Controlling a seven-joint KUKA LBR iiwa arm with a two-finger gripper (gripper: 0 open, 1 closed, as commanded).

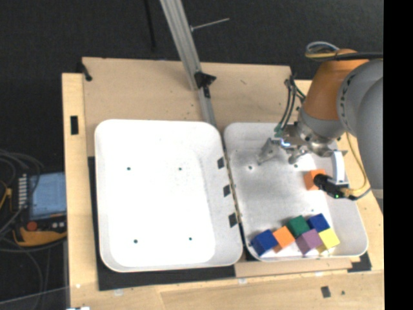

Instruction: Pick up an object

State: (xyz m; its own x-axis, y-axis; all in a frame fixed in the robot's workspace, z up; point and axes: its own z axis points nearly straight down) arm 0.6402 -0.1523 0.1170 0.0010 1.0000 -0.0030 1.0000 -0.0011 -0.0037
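Two bins side by side on the desk (76, 173): left bin (161, 192), right bin (258, 173). Cluster of blocks (297, 234) in right bin's near right corner, touching each other. One more block (313, 179) at that bin's right side, apart from cluster. Claw (279, 148) over right bin's far part, arm (335, 99) entering from right.

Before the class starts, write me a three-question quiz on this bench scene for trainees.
1. True or false: the cluster of blocks lies in the left bin.
2. Which colour is the block at the cluster's left end? A red, B blue, C white.
3. Fill in: the gripper hangs above the ____ bin.

Key: 1 false, the blocks lie in the right bin's near corner. 2 B, the blue block. 3 right.
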